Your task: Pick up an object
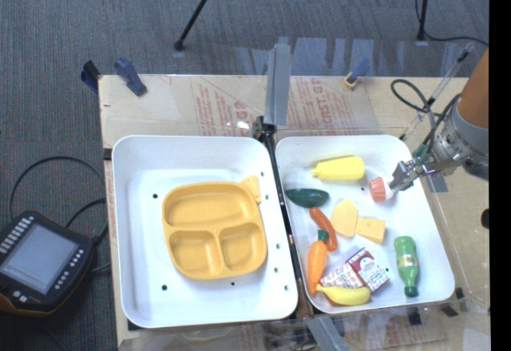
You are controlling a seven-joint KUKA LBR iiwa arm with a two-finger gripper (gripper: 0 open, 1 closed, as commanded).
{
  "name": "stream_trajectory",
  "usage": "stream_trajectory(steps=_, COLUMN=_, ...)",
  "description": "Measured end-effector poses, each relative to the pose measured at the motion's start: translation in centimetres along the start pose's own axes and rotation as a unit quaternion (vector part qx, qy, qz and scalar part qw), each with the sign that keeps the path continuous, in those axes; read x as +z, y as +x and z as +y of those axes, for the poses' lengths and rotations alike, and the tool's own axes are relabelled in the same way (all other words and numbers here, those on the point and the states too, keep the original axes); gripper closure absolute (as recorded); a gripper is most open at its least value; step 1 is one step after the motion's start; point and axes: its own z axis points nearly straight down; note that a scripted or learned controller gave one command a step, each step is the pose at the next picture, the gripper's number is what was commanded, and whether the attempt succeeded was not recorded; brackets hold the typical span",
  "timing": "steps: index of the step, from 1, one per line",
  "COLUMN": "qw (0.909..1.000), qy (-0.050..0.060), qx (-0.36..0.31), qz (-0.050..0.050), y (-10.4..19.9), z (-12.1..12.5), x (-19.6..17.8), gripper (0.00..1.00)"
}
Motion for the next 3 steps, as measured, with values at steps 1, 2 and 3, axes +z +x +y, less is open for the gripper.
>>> stream_trajectory(steps=1, qw=0.9953, qy=0.006, qx=0.096, qz=0.002, y=5.5, z=3.3, x=-0.7, gripper=1.0)
stream_trajectory(steps=2, qw=0.98, qy=0.004, qx=0.199, qz=0.001, y=11.9, z=5.7, x=-10.6, gripper=1.0)
stream_trajectory(steps=3, qw=0.9606, qy=0.007, qx=0.278, qz=0.0, y=8.3, z=9.7, x=-15.5, gripper=1.0)
